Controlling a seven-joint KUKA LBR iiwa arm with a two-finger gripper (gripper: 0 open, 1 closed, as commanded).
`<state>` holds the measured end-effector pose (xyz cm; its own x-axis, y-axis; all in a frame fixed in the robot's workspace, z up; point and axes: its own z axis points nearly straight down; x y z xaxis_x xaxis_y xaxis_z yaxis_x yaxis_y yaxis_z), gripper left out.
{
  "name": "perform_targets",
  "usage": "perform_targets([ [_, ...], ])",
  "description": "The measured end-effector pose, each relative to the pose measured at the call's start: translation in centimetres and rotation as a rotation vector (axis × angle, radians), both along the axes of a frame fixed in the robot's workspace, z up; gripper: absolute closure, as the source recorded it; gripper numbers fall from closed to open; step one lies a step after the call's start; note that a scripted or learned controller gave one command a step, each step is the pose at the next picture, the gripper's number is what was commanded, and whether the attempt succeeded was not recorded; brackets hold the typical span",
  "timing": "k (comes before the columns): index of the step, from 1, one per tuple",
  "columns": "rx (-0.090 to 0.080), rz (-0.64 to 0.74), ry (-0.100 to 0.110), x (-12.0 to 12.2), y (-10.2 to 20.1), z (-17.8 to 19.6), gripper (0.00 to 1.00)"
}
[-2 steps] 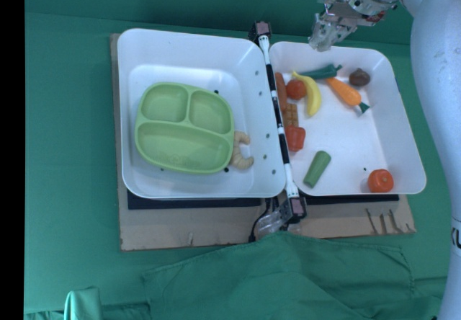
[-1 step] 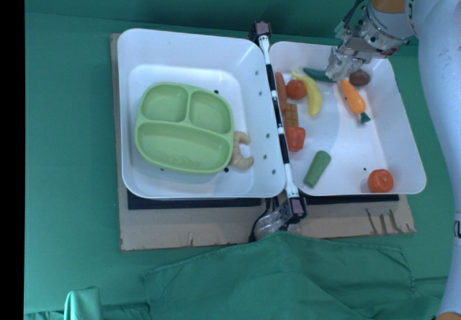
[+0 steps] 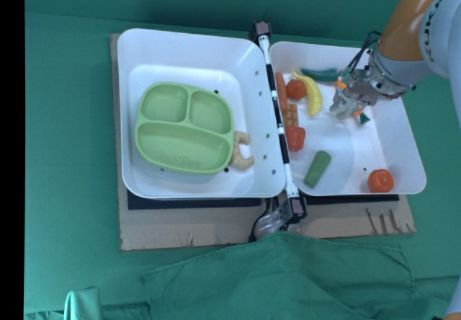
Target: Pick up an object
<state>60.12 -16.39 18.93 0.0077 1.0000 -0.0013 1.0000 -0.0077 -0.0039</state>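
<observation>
Worktop [image 3: 72, 167]: matte green cloth over the whole surface, rumpled into folds along the near edge. A flat brown board [image 3: 187, 228] lies on it and carries two shallow white bins, glossy plastic with rounded corners, set side by side.

Left bin [image 3: 187, 48]: holds a pale green plate [image 3: 184, 127], smooth, oval, split into three compartments. A tan croissant [image 3: 241, 150], curved and ridged, lies touching the plate's right edge.

Right bin [image 3: 403, 145]: holds small toy foods, smooth and shiny. Banana [image 3: 312, 94], yellow and curved, long axis running from upper left to lower right. A round red tomato [image 3: 295, 89] lies just beside it on the left. A thin orange carrot [image 3: 280, 88] lies along the bin's left wall. A green chilli [image 3: 320, 73], slender, lies nearly level above the banana. An orange block [image 3: 290, 116] of gridded pieces sits below the tomato, with a red pepper [image 3: 295, 138] under it. A green cucumber [image 3: 317, 169], a short cylinder, slants from lower left to upper right. An orange-red round fruit [image 3: 380, 181] sits in the near right corner, well apart from the rest.

Arm [image 3: 410, 16]: grey with an orange band, reaching in from the right and angled down to the left. Gripper [image 3: 344, 108]: low over the right bin, just right of the banana's lower end. Whether the jaws are spread or pressed together cannot be told; nothing is seen between them.
</observation>
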Motion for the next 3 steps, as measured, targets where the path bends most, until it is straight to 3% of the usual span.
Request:
perform_targets([
  [1, -0.004, 0.008, -0.017, 6.7, 1.8, -0.5, 1.00],
  [2, 0.001, 0.014, -0.022, 6.2, 9.8, 10.0, 1.00],
  [3, -0.003, -0.005, -0.004, 0.4, 1.0, 8.1, 1.00],
])
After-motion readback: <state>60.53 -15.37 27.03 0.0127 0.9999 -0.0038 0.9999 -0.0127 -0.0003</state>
